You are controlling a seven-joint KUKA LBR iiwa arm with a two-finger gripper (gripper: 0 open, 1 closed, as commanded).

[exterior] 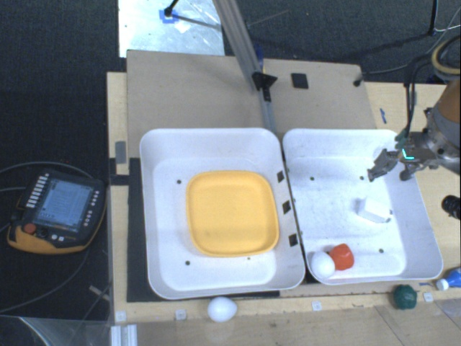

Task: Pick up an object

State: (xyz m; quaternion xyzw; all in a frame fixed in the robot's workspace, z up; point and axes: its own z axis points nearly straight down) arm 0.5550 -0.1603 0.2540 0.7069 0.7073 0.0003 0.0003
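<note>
White block [374, 211] in right bin [421, 222], untouched; claw [393, 165] above, spread, holding nothing. Best lowered straight over block, centred, before closing.

Grey arm [439, 146], orange band, dark hand [392, 166].

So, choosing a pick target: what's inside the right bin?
The right bin holds a white block, a red object and a white ball. Nothing shows what they cover.
</note>
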